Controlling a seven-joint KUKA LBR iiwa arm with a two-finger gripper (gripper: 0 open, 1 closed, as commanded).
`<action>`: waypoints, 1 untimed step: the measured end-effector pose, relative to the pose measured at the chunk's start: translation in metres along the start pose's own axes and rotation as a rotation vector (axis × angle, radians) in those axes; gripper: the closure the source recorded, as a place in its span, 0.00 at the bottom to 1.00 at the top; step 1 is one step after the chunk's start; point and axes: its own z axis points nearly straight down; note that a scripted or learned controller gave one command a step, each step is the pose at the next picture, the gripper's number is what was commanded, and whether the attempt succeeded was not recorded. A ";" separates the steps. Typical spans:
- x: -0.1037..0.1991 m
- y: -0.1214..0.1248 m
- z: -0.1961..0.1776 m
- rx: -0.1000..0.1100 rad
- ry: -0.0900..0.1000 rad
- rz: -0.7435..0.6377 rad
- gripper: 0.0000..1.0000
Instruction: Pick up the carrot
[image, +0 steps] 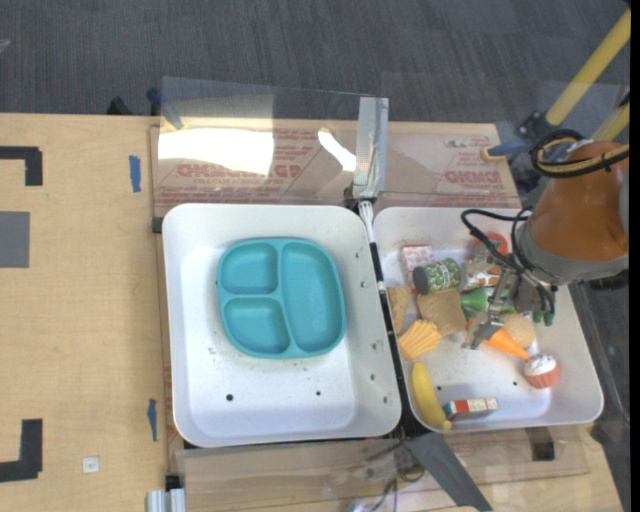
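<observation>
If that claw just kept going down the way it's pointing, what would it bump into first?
Most likely the carrot: the gripper points down into the right bin, its tips right beside the carrot's thick end. Depth is hard to judge from above, so it might touch the bin floor alongside instead.

High fixed slanted view over both bins (180, 330)

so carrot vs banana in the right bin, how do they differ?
The carrot is orange; the banana is yellow. The carrot is shorter and tapered to a point; the banana is longer and curved. The carrot lies mid-bin beside the gripper, next to a cupcake; the banana lies along the bin's near-left wall, apart from the arm. Both are toy food lying flat in the right bin.
</observation>
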 end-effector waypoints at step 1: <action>-0.001 -0.017 0.000 -0.012 0.004 -0.008 0.00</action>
